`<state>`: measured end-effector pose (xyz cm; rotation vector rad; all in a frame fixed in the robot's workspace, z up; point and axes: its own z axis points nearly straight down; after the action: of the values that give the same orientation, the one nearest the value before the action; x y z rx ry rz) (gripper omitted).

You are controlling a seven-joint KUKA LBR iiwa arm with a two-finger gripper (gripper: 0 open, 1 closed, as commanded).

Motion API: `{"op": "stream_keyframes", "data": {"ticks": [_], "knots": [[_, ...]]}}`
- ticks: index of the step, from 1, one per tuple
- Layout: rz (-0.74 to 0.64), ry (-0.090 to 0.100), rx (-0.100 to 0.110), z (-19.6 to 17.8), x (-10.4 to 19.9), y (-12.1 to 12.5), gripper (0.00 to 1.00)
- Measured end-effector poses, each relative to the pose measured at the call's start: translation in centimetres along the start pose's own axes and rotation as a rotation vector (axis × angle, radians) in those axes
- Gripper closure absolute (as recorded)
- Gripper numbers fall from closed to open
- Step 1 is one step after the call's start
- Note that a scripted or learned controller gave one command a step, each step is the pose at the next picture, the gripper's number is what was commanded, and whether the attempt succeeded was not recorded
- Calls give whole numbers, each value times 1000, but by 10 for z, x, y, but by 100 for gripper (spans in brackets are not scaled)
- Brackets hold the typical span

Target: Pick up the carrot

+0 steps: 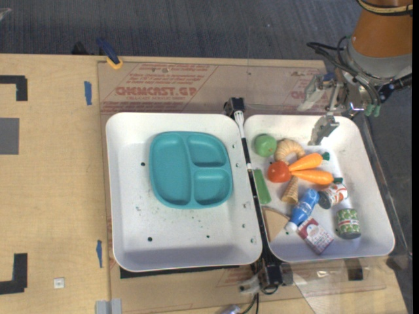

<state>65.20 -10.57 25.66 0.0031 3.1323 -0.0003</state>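
Table (pixel 52 175) is tan board, carrying two shallow white bins side by side.

Left bin (pixel 131 234): a teal divided plate (pixel 191 169) lies flat near its middle, three compartments, nothing in them. Dark specks are scattered on the bin floor around it.

Right bin (pixel 376 208): a cluster of toy food is gathered toward the centre and left side. The carrot (pixel 305 162) lies on its side, orange, tip pointing up-right, in the upper middle of the pile. A second orange carrot-like piece (pixel 315 175) lies just below it, nearly touching. A red tomato (pixel 278 171) touches the lower left end of both. A green round piece (pixel 265 144) and a beige lumpy item (pixel 288 150) sit above the tomato. A green strip (pixel 262 188) lies along the bin's left wall. A blue bottle (pixel 304 207) is tilted below the carrots; a small can (pixel 347 222) and a red-and-white packet (pixel 316 235) lie near the bin's lower edge.

The arm (pixel 386 18) enters at upper right. The hand (pixel 324 131) hangs over the right bin's upper edge, above and right of the carrot, apart from it, nothing between its fingers. Whether the fingers are apart or together, cannot tell.
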Motion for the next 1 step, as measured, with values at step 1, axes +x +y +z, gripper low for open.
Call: {"op": "stream_keyframes", "data": {"ticks": [1], "knots": [[-14, 6, 0, 131, 49, -4, 0]]}}
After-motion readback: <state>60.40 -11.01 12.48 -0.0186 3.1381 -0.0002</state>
